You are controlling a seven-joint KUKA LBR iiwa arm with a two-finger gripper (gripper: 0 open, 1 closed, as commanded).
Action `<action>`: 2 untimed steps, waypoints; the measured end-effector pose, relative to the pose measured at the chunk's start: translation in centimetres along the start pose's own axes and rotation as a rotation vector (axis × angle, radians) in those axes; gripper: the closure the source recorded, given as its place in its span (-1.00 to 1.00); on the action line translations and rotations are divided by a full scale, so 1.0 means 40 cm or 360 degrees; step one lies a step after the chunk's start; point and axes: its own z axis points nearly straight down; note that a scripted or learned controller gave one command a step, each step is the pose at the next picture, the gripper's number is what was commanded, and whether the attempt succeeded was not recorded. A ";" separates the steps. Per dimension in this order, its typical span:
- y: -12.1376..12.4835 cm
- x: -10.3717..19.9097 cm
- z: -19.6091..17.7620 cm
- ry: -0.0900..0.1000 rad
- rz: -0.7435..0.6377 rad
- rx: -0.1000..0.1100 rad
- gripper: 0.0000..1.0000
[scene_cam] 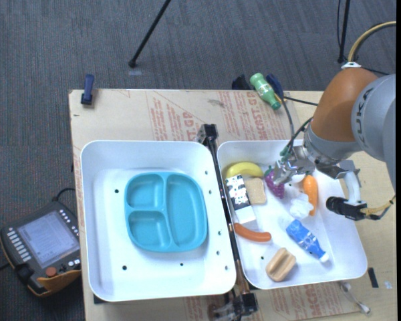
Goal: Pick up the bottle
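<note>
Your pincer (285,168) hangs low over the right bin (347,259), just above the purple grapes (275,182); whether it is clenched or released, you cannot tell. The bottle (306,239), blue, lies flat at lower right of that bin, well apart.

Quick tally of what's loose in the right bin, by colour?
Yellow: 1, banana
Purple: 1, grapes
Orange: 2, carrot, hot dog
Blue: 1, bottle
Tan: 2, bread slice, bread roll
Black-and-white: 1, carton
Total: 8
</note>
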 end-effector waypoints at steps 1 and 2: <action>-0.221 0.127 0.002 0.0009 -0.0183 0.0022 1.00; -0.335 0.239 -0.354 0.0005 0.0028 0.0018 1.00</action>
